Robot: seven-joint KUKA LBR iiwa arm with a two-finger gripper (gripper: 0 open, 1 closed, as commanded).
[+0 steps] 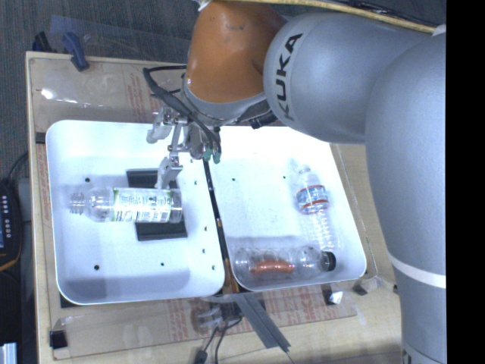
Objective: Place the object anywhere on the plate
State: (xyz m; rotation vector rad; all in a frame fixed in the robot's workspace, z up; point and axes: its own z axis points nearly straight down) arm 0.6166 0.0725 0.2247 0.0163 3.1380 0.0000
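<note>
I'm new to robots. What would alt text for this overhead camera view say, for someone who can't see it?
A large grey robot arm with an orange band reaches from the right, its gripper above a clear plastic bottle with a green-white label lying across a flat black object in the left white bin. The right white bin holds two more clear bottles.

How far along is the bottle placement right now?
Possibly at the placing step: a clear bottle lies across the black plate in the left bin. The pincer sits right over the bottle's right end; grip unclear. Two more bottles lie in the right bin.
</note>
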